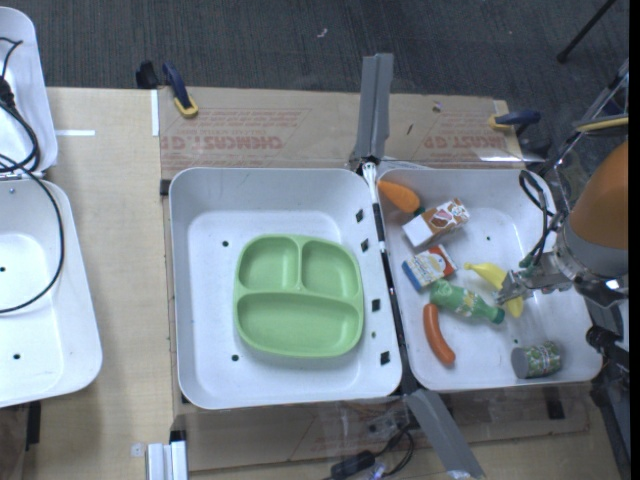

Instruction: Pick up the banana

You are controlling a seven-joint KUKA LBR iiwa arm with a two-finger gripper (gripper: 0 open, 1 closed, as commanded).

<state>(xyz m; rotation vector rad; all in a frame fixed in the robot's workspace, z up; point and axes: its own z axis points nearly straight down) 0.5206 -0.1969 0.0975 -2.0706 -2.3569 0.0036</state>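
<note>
The yellow banana lies in the right bin, toward its right side, just right of a green bottle. My gripper reaches in from the right and is down over the banana's right half. Yellow shows on both sides of it, with one end at upper left and a bit at lower right. The middle of the banana is hidden under the gripper. The grey arm with its orange band rises at the right edge.
The right bin also holds an orange piece, a small carton, a snack packet, a red sausage and a can. The left bin holds a green divided plate. Cables hang by the arm.
</note>
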